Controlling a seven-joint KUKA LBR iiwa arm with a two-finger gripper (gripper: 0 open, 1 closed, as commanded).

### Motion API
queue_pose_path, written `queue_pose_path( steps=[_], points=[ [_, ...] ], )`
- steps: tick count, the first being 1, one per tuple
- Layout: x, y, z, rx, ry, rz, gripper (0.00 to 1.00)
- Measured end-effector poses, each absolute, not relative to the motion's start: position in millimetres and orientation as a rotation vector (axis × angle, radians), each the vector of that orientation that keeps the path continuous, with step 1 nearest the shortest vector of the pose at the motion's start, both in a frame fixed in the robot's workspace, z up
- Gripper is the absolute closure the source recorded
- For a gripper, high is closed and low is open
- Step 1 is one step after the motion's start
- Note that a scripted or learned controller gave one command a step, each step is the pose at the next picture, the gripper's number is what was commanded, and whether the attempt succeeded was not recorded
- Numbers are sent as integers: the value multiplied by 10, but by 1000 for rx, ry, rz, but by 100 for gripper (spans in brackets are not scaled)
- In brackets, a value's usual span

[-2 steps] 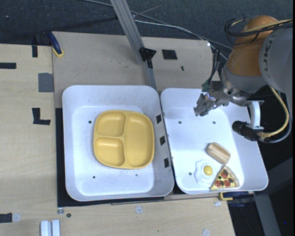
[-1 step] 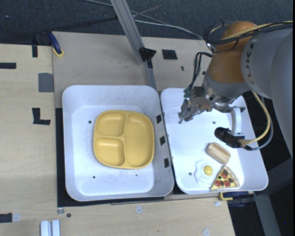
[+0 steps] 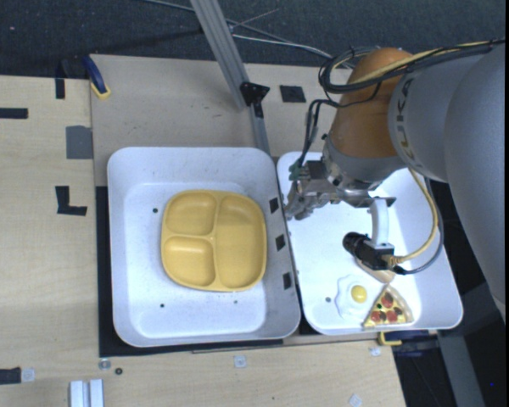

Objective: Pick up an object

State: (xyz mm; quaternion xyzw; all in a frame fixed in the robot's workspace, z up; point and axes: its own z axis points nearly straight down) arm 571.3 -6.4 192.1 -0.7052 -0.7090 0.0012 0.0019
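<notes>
Tabletop (image 3: pixel 34 253) carries both bins. Left bin (image 3: pixel 123 227): one yellow divided plate (image 3: pixel 214 240), lying flat near the middle.

Plate risk: we judge it too wide and low for a top grab. Only a rim pinch looks workable, and that can slip or tip the plate on the lift.

Right bin (image 3: pixel 322 261): the arm (image 3: pixel 365 125) hangs over its far left part, with the jaws close to the wall between the bins. We cannot tell whether they are released or clenched, and we see nothing between them.

Risks there:
- bare floor under the jaws, so closing here likely grabs air
- going straight down may clip the bin wall

Egg (image 3: pixel 356 295) and pizza (image 3: pixel 388 309) sit in the near part of the right bin, well apart from the jaws. They lie just beside each other, maybe touching.

Risks with those two:
- both look flat, so the jaws may skate over them
- going for one may shove the other
- pizza is close to the near rim, so little room on that side
</notes>
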Motion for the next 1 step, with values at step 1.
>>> queue_pose_path(
  steps=[1],
  points=[
    [5588,459,1905,-2212,-2225,4,100]
  ],
)
